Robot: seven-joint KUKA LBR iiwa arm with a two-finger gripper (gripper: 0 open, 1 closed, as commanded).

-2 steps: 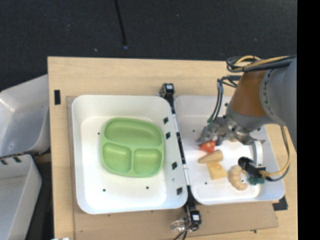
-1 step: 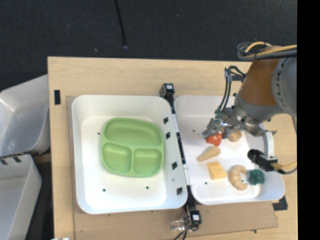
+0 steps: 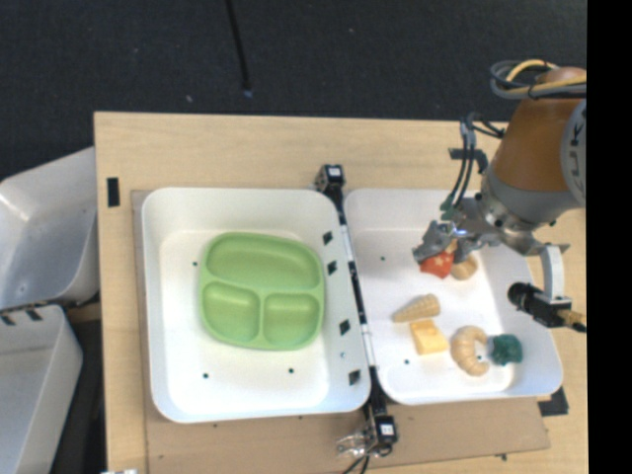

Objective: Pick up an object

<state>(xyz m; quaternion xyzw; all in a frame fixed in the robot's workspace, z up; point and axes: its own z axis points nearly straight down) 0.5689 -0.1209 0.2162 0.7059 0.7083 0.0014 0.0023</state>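
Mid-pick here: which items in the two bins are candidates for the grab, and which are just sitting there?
Job:
gripper, over the right bin
red item under it
tan piece beside that
cone
yellow block
beige ring
green item

Lying about:
green tray, in the left bin

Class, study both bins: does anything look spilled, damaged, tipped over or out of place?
Nothing stands out. The green divided plate lies flat in the left bin; the toy foods, including a yellow block and a beige ring, lie loose in the right bin.
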